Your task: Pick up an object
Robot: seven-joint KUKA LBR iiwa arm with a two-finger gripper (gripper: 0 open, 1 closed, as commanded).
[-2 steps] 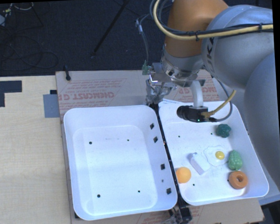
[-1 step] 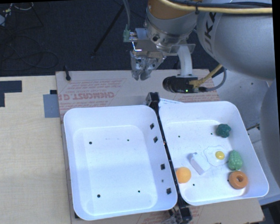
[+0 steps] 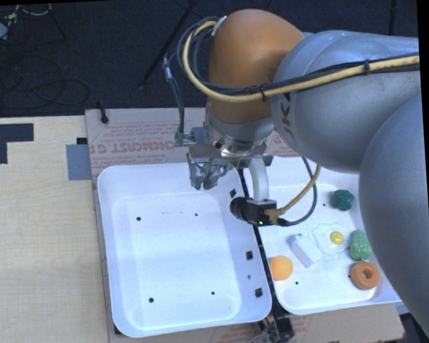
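My gripper (image 3: 203, 175) hangs over the far edge of the left white bin (image 3: 112, 246), near that bin's back right corner. Nothing shows beneath it on the bin floor. The objects lie in the right bin (image 3: 331, 303): an orange ball (image 3: 280, 267) by the divider, a small white block (image 3: 301, 250), a fried egg toy (image 3: 330, 237), a dark green lump (image 3: 341, 199), a lighter green leafy piece (image 3: 359, 244) and a brown doughnut (image 3: 365, 275). The gripper is to the left of and behind all of them, apart from each.
The grey arm and its orange band (image 3: 254, 56) cover the back and right part of the right bin. A black cable fitting (image 3: 254, 209) hangs above the seam between the bins. Tan bench (image 3: 37, 236) lies to the left.
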